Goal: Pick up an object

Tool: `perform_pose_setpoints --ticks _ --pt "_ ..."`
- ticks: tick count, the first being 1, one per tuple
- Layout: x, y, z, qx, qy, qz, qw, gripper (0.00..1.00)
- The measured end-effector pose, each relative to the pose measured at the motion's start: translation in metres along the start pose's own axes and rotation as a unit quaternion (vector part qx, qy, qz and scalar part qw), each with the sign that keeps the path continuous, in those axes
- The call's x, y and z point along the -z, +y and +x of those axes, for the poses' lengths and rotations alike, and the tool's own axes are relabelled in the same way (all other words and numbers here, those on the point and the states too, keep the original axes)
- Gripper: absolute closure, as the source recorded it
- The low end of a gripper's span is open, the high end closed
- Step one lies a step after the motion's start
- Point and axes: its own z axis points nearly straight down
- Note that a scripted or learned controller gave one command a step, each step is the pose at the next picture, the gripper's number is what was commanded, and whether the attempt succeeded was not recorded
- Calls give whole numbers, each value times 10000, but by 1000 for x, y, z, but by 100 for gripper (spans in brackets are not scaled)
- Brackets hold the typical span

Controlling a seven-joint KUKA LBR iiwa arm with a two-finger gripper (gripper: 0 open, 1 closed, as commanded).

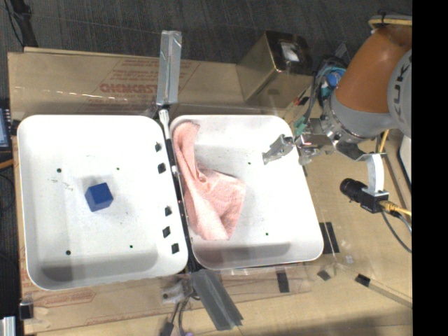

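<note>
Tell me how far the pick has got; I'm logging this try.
Done: nothing looks lifted yet. The blue cube sits in the left bin, the pink cloth lies in the right bin. In hand: the gripper hovers over the right bin's upper right part, carrying nothing. Left: descend, grasp, lift.

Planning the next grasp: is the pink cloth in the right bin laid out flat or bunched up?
Bunched. The pink cloth lies in crumpled folds against the left wall of the right bin, apart from the gripper.
</note>
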Motion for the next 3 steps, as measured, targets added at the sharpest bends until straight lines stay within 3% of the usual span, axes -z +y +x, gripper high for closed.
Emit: perform_pose_setpoints --ticks 1,2,3 --pt "-140 2 91 1502 4 4 9887 0" --pt "-176 30 57 1488 -1 -10 9889 0" --pt "-25 37 38 1748 -9 -22 9846 0"
